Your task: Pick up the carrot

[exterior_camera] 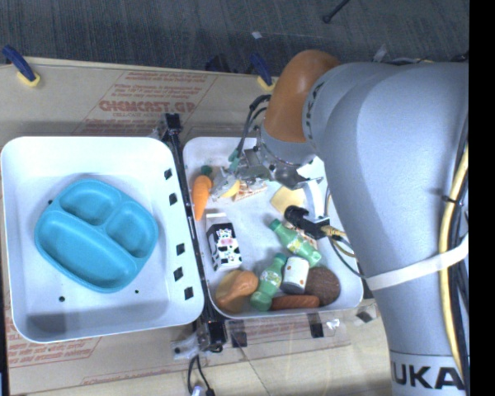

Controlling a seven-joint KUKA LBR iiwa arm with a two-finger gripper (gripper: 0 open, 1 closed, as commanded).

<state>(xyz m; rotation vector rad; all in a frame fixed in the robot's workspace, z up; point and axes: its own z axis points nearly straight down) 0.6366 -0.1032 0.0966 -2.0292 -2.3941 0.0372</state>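
The carrot (200,196), orange with a green top, lies along the left wall of the right bin (196,151), in its upper left part, pointing toward the front. My gripper (241,172) hangs low over the upper middle of that bin, just right of the carrot's top and apart from it. Small yellow and orange items (238,190) sit directly under and beside the gripper. The wrist and the orange band (295,85) hide the bin's back right corner.
The right bin also holds a cow-print carton (223,246), a yellow wedge (286,198), two green bottles (297,239), a white can (294,273), a bread roll (235,285), a sausage (295,302) and a brown round piece (322,283). A blue divided plate (96,233) lies in the left bin (16,163).
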